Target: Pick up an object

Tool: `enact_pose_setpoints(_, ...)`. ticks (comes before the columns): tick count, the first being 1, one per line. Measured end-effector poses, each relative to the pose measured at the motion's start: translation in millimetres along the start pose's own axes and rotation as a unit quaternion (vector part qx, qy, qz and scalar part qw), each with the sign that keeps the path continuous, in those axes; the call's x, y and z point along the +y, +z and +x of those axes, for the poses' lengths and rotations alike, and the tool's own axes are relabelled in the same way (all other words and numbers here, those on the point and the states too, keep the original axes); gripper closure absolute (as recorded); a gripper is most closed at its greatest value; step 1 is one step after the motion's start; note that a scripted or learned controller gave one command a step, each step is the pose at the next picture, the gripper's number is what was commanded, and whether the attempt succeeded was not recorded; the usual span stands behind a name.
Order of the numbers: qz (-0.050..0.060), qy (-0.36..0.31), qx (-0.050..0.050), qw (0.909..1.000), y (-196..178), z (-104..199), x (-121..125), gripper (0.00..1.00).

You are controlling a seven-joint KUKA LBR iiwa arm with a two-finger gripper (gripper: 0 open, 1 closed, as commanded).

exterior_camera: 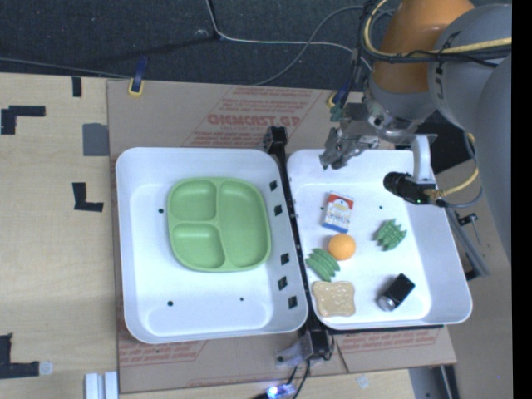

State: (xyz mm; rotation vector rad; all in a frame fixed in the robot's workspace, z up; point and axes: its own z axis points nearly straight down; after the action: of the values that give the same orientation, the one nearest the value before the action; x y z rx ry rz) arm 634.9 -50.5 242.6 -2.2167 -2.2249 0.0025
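While the arm (449, 48) reaches in from the right, its gripper (339, 152) hangs over the far left corner of the right bin (432, 248), with nothing between its fingers (whether they are apart or together I cannot tell from this angle). Lying in that bin are a small blue and white carton (337, 212), an orange ball (342, 247) just below it, a green pod (322, 264) beside the ball, a slice of toast (333, 298) at the near edge, a spiky green leaf (389, 234) and a black block (396, 291). Over in the left bin (141, 248) rests a green divided plate (219, 224).
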Motion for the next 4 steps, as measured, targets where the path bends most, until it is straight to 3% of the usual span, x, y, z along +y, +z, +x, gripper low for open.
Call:
enact_pose_setpoints(2,0.0,-0.001,0.0,1.0,22.2,116.6,10.9,1.0)
enact_pose_setpoints(3,0.0,0.0,0.0,1.0,25.6,149.1,19.1,1.0)
enact_pose_setpoints(4,0.0,0.001,0.0,1.0,26.5,148.3,19.4,1.0)
